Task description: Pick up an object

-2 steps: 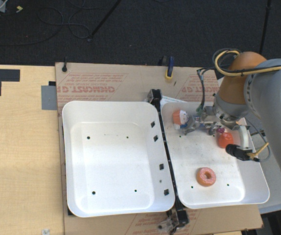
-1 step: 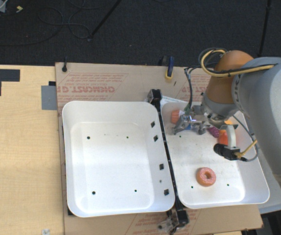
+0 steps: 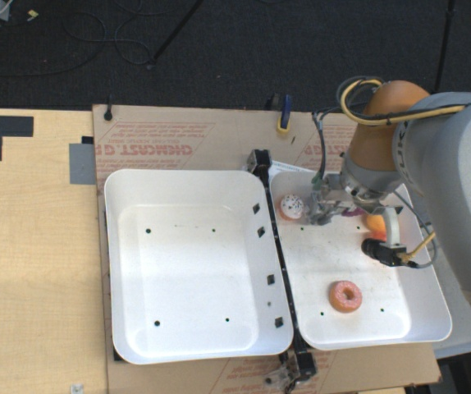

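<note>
**A:** Where does the gripper sit?

**B:** The gripper is down in the right bin, toward its far left corner. The grey arm comes in over the bin's far right corner. From this slant I cannot tell whether the gripper is spread or closed, and nothing shows clearly between its tips.

**A:** What lies closest to it?

**B:** A speckled ball, white with reddish flecks, lies just beside it on the side of the bin's left edge. I cannot tell whether the two touch. On the other side, toward the right edge, is an orange object (partly hidden by the wrist, so its shape is unclear).

**A:** Anything else to pick?

**B:** A pink ring lies flat near the middle of the bin's near edge, well apart from the gripper.

**A:** And around that?

**B:** The left bin lies alongside, and small black clips are spaced down the shared edge. Both bins rest on a cardboard sheet with a blue clamp at its far edge. The wooden bench runs off to the left.
</note>
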### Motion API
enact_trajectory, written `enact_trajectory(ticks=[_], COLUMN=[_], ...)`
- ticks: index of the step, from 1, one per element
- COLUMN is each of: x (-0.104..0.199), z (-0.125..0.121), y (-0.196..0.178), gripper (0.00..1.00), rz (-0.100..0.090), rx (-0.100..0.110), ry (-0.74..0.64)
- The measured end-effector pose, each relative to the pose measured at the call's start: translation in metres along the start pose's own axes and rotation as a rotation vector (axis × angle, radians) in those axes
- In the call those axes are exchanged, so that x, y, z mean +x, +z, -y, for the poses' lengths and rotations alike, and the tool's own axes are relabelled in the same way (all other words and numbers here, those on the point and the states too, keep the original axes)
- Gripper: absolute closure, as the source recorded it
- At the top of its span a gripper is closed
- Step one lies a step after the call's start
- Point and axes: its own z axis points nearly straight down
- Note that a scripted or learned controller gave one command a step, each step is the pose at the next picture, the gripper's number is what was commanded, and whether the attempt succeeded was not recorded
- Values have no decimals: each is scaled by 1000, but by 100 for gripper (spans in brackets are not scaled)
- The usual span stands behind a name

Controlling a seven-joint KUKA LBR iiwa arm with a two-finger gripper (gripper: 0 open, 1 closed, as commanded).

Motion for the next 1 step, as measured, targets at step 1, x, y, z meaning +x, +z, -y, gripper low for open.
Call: enact_trajectory(ticks=[1], x=[-5], z=[3], y=[0], gripper=[0], rz=[8], rx=[14], ry=[0])
